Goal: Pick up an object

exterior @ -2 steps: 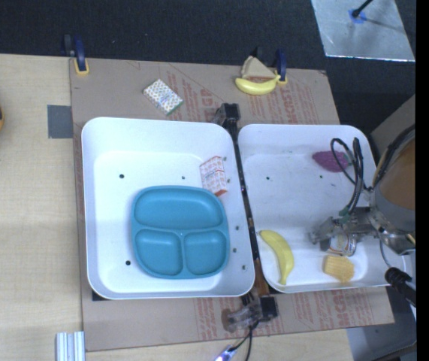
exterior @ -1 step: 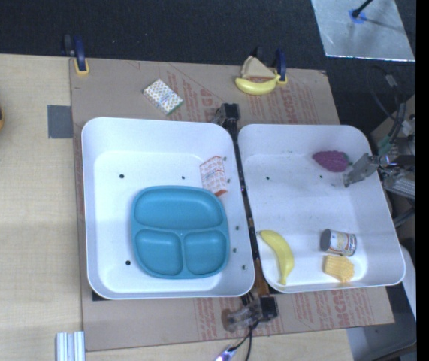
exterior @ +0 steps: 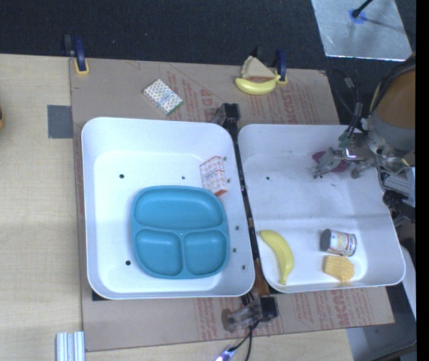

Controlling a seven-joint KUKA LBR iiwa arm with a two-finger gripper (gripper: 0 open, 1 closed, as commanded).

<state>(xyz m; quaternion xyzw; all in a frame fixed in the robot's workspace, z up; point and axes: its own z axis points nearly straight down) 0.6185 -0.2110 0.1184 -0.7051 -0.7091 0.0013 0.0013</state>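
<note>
A: That small purplish thing near the back of the right bin, see it?

B: Yes, just left of the gripper, touching or nearly so. The arm comes in from the right.

A: Fingers spread or pinching?

B: Can't tell, too blurred. The can and banana lie well apart, toward the front edge

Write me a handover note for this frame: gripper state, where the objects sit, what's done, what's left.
Gripper: low at the right bin's far right side, over a small purplish object; a grasp can't be confirmed.
Right bin, near edge: banana, small can, yellow block.
Left bin: blue divided tray, small red-and-white packet.
Done: nothing visibly lifted.
Left: secure and raise one object.
</note>
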